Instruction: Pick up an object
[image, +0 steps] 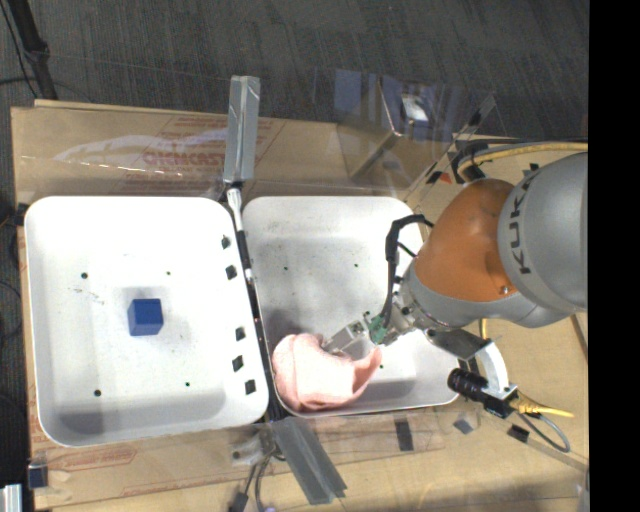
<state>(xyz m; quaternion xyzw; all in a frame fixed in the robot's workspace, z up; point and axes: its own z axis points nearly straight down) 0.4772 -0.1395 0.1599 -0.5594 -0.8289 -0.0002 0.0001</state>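
I had the hand (352, 340) down at the pink cloth (318, 375) in the right bin's (300, 225) front corner; couldn't tell its grip. Looked soft and floppy, so I'd pinch a bunched fold.

Plastic, cloth and cardboard

Smooth white plastic bins (130, 235); soft pink cloth (318, 375), matt; blue cube (146, 316) matt; brown cardboard-like tabletop (120, 150); glossy orange band (465, 250).

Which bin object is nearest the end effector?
The pink cloth in the right bin, at the end effector. The blue cube sits in the left bin.
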